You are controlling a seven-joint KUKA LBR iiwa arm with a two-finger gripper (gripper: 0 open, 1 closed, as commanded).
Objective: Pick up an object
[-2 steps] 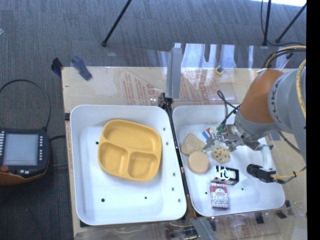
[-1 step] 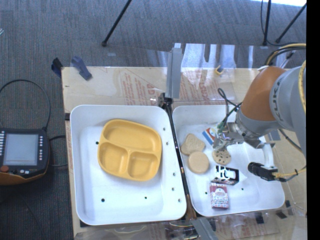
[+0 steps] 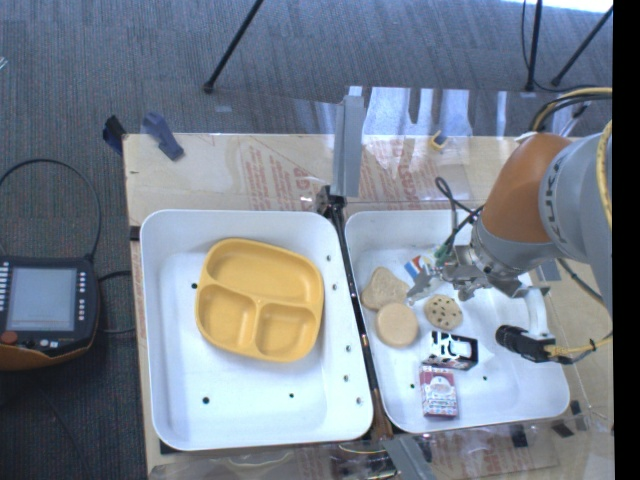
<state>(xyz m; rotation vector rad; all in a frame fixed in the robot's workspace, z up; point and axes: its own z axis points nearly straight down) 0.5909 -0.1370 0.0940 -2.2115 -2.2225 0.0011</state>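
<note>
Wooden bench (image 3: 240,173) on grey carpet bearing two shallow white bins. Right white bin (image 3: 520,393) holding small objects: round chocolate-chip cookie (image 3: 443,312) lying near middle, plain round tan biscuit (image 3: 397,324) just left of it, pale irregular cracker (image 3: 384,288) touching biscuit's upper edge, red rectangular card box (image 3: 439,389) near front wall. Two-finger gripper (image 3: 447,278) hovering just above cookie; finger state impossible to tell. Left white bin (image 3: 170,388) carrying yellow three-compartment plastic plate (image 3: 262,298). Black handheld controller (image 3: 45,303) sitting on floor, far left.
</note>
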